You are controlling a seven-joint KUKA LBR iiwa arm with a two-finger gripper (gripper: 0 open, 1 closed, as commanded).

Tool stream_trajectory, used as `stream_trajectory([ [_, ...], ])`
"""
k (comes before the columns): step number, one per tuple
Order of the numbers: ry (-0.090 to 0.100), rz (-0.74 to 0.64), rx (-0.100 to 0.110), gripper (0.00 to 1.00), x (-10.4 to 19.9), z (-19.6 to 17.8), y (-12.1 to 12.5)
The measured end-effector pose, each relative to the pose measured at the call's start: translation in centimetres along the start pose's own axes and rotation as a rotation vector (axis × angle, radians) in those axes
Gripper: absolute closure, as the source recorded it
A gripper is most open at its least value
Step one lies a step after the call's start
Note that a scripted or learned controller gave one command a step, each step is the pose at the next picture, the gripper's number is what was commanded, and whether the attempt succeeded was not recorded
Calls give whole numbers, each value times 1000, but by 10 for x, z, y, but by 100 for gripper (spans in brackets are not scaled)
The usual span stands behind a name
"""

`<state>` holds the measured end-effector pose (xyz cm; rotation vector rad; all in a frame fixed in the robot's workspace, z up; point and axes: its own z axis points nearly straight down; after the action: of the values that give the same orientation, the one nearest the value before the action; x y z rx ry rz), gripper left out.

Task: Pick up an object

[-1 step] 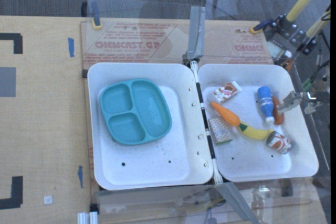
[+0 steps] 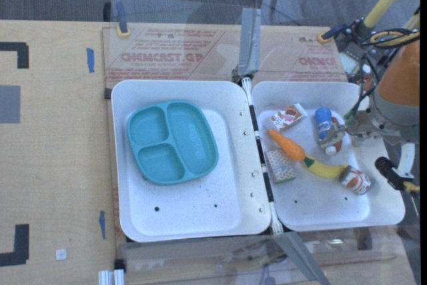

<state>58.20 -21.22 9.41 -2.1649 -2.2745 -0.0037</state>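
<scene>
The left bin point(image 2: 133, 210) holds a teal divided plate point(image 2: 172, 141), with bare floor below and to its right. In the right bin point(image 2: 320, 210), from left to right, lie a small mesh packet point(image 2: 281, 166), a carrot point(image 2: 287, 144), a red-and-white carton point(image 2: 287, 117), a banana point(image 2: 325, 169), a blue bottle point(image 2: 323, 122) and a small can point(image 2: 355, 181).

Task status: nothing appears lifted; the pick remains to be done.

The gripper point(image 2: 347, 133) sits just right of the bottle, near the bin's right side. Its opening cannot be told.

Clearance: the objects crowd together; the carrot and banana touch. The front floor of the bin is open.
</scene>
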Motion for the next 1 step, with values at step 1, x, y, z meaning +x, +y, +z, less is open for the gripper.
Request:
stream_trajectory([
  [1,-6,67,-7,0,23,7,33],
])
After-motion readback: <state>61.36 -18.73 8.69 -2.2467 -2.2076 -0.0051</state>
